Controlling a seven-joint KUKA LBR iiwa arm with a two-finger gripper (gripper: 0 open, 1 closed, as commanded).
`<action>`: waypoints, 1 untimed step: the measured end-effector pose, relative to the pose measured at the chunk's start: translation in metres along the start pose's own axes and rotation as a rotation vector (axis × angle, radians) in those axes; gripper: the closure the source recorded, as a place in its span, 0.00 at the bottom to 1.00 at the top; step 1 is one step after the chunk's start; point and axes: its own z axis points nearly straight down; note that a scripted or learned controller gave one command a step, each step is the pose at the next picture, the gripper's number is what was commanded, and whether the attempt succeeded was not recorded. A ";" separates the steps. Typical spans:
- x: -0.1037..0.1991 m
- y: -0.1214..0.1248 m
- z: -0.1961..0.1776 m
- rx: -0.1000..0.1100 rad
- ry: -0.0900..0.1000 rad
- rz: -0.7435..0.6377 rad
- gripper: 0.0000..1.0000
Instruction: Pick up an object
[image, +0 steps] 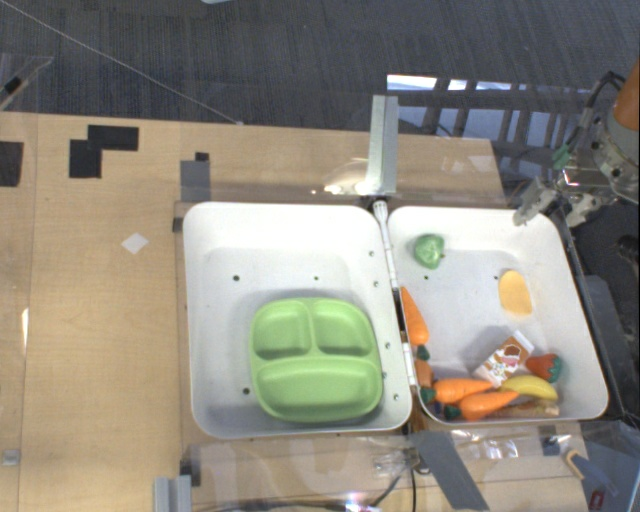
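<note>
The right bin (470, 225) holds the loose items. A small green round piece (429, 250) lies near its back left. A yellow-orange oval (515, 292) lies toward the right side. An orange carrot (413, 318) rests along the left wall. Heaped at the front are two more carrots (475, 395), a yellow banana (530, 387), a small printed packet (505, 360) and a red piece (545, 367). My gripper (552, 200) hangs over the bin's back right corner, above and apart from every item, with nothing seen in it.
The left bin (230, 250) bears a green divided plate (316, 357) at its front. A metal post (383, 145) stands behind the wall between the bins. Wooden bench (90, 320) spreads to the left. A metal frame (500, 110) stands behind the right bin.
</note>
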 end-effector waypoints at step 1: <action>-0.010 0.026 0.157 -0.002 0.000 -0.373 0.00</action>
